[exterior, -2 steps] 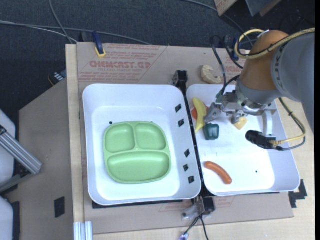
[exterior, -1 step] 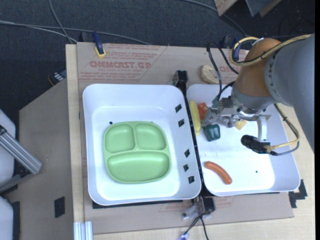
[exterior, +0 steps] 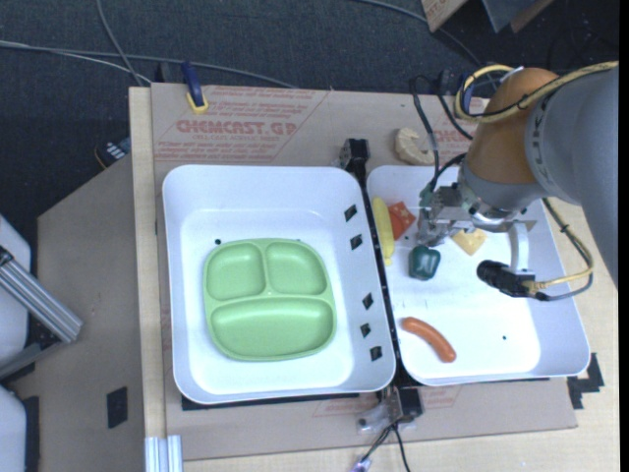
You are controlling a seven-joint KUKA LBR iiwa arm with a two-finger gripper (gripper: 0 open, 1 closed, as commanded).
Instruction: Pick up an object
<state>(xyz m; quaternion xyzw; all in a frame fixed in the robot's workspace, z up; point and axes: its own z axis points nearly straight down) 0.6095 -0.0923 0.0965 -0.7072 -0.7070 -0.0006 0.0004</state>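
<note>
Right bin (exterior: pixel 550 347) holds a sausage (exterior: pixel 428 337) and green pepper (exterior: pixel 425 262); fingers' (exterior: pixel 432 232) state unclear.

- Two shallow white plastic bins, left (exterior: pixel 187 264) and right (exterior: pixel 511 347), smooth with a soft sheen.
- Pale green divided plastic tray (exterior: pixel 268 300), smooth and matt.
- Flat brown cardboard sheet (exterior: pixel 246 126) with red print, dull and papery, at the bins' 12 o'clock side.
- Dark carpet floor (exterior: pixel 295 28), rough and fibrous.
- Grey arm casing (exterior: pixel 590 136), smooth, with a glossy orange band (exterior: pixel 506 136).
- Orange sausage-shaped toy (exterior: pixel 429 337), shiny plastic.
</note>
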